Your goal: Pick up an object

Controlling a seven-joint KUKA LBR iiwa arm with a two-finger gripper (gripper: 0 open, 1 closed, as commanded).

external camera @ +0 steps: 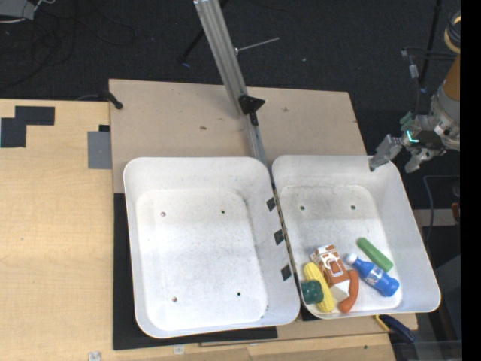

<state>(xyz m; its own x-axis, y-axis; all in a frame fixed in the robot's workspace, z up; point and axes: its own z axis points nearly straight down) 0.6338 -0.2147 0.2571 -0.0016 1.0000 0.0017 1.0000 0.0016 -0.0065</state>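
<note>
Wooden bench | two smooth white bins | jaws spread, nothing between | blue bottle

A pale wooden surface fills the frame's left and centre, bearing two shallow white bins side by side: the left bin at centre, the right bin toward lower right, rims touching.

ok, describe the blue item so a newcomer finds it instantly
Look in the right bin, at the cluster in its near corner. The blue bottle lies tilted at the cluster's right edge, just below the green stick. It's the only blue thing there, with a white cap end.
</note>
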